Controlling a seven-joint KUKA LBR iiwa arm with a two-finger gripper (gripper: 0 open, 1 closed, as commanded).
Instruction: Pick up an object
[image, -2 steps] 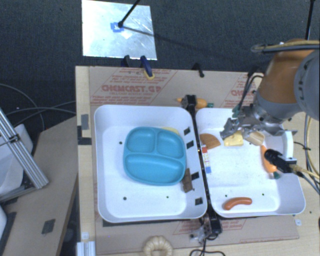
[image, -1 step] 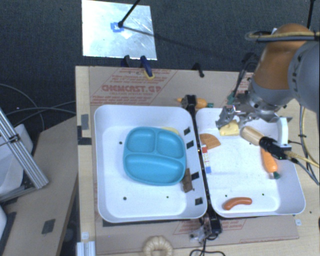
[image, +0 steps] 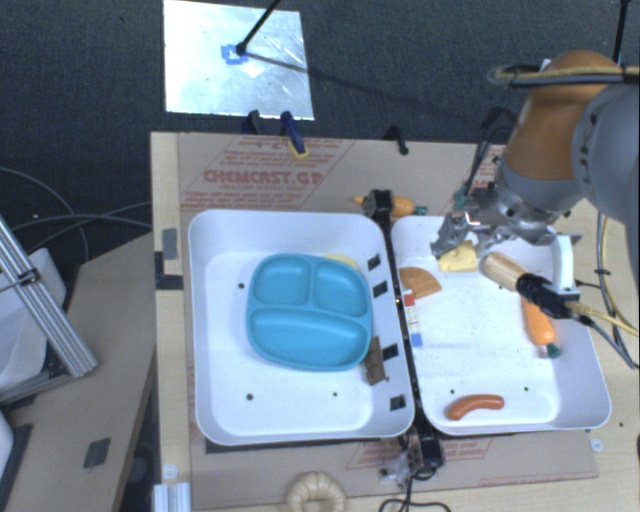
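Yellow wedge (image: 461, 259) lies in the right bin (image: 480, 350), near the far wall, and the gripper (image: 455, 238) hangs just over its far side, touching it or nearly so; from this slant I cannot tell whether the gripper is wide or narrow, nor whether it has the wedge. The arm (image: 575, 130) reaches in from the right and from above, its orange band high over the bin's far right corner, and the wrist tilts down and leftward toward the wedge. An orange slice (image: 420, 283) sits just left of the wedge, close to the inner wall where the two bins meet. A carrot (image: 538, 322) lies toward the right wall, pointing roughly toward the near edge, and a sausage (image: 474, 405) lies along the near wall, well apart from the rest. Between slice, carrot and sausage the right bin's floor is bare. In the left bin (image: 225, 380) a blue plate (image: 308, 310) takes up the middle, with bare floor to its left and near side; a small brown piece (image: 375, 362) lies beside the plate's near right corner, by the inner wall.
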